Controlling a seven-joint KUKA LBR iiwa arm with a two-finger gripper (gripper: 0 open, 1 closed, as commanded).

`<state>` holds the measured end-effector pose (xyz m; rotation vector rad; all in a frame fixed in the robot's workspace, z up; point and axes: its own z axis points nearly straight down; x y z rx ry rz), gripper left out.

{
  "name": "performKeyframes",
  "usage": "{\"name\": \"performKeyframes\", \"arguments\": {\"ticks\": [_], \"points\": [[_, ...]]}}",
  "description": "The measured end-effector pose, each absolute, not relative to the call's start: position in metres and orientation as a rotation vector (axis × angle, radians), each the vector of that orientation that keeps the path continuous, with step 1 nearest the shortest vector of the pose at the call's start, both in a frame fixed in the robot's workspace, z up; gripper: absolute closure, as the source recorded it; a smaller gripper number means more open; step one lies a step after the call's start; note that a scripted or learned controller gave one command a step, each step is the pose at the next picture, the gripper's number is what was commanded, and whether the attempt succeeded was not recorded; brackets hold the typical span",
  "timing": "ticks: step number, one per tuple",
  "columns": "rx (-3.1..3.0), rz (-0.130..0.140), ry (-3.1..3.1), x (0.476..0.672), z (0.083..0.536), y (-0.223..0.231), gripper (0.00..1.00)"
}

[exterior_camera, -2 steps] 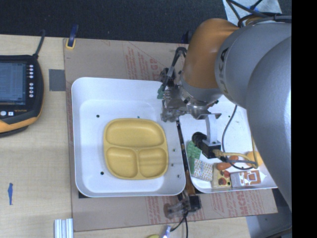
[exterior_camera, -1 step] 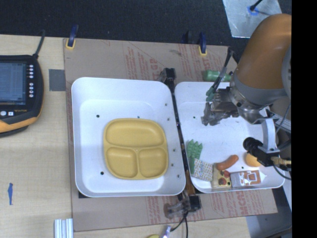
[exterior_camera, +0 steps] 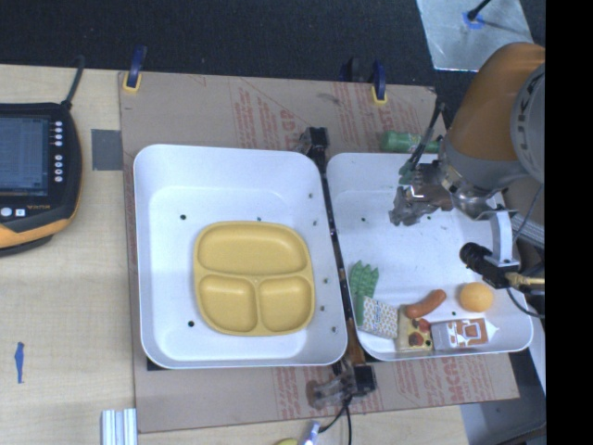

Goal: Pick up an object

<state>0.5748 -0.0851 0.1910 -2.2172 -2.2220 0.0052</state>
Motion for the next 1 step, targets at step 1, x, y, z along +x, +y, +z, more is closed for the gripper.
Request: {"name": "performKeyframes", "arguments": {"ticks": [1], "points": [[-2.217, 0.004, -2.223, 0.5752, 0.1914, -0.0847, 0.00]]}}
